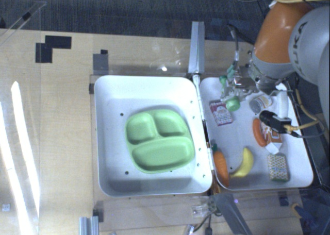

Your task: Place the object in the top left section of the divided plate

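Gripper (233, 90): low over the upper left part of the right bin, hanging from the grey arm with its orange band at the view's upper right; whether its fingers are open or shut cannot be told, and nothing can be seen between them for certain.
Bins: two, side by side; left bin (111, 126) holds the plate, right bin (304, 169) holds the loose things.
Divided plate (160, 140): one, green, in the middle of the left bin; three sections, two small ones along the top and one large one below; its long axis runs across the view, slightly tilted.
Top left section (141, 127): bare green.
Small green object (232, 104): one, just under the gripper; too small to tell its long axis or which way it points.
Pink packet (220, 112): one, flat, beside the green object.
Banana (244, 162): one, curved, long axis slanting from lower left to upper right.
Carrot (220, 164): one, upright in the view, against the bin's left wall.
Patterned block (278, 167): one, lower right.
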